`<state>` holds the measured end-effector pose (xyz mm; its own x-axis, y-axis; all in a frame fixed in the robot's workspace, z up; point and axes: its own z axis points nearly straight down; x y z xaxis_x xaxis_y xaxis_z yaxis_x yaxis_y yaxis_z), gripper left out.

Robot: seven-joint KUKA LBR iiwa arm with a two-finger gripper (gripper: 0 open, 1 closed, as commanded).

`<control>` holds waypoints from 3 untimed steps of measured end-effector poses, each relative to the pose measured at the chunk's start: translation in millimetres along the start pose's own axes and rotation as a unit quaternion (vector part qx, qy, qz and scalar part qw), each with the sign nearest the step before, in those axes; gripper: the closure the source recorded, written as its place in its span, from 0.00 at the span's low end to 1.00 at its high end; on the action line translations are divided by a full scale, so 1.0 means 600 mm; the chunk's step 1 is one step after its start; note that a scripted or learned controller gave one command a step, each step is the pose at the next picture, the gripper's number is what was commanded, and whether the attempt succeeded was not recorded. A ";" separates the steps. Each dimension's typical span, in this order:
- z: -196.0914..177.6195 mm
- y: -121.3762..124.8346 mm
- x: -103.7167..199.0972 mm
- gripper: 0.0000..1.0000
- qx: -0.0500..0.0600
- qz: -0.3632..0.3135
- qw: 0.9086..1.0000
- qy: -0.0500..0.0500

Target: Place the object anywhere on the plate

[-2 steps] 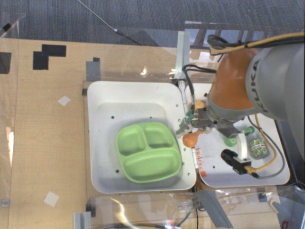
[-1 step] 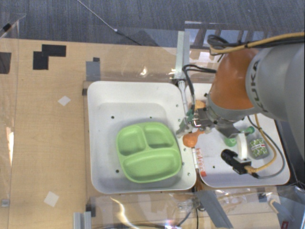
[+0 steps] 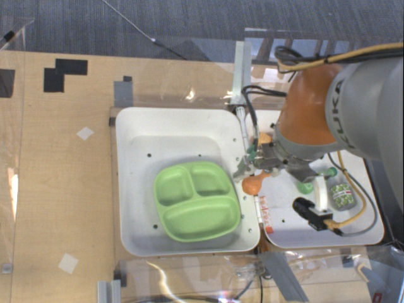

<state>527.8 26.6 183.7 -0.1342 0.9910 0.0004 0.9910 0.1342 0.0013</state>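
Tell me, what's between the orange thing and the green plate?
In the camera view, the raised white rims where the two bins meet lie between the orange object and the green plate; nothing else.

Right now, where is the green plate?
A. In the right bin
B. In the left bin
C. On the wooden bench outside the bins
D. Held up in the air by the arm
B: the green plate lies flat on the floor of the left bin.
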 end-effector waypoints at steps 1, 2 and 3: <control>0.000 0.000 0.000 0.00 0.000 0.000 1.000 0.000; 0.000 0.000 0.000 0.00 0.000 0.000 1.000 0.000; 0.000 0.000 0.000 0.00 0.000 0.000 1.000 0.000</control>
<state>527.8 26.6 183.7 -0.1342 0.9910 0.0004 0.9910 0.1342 0.0013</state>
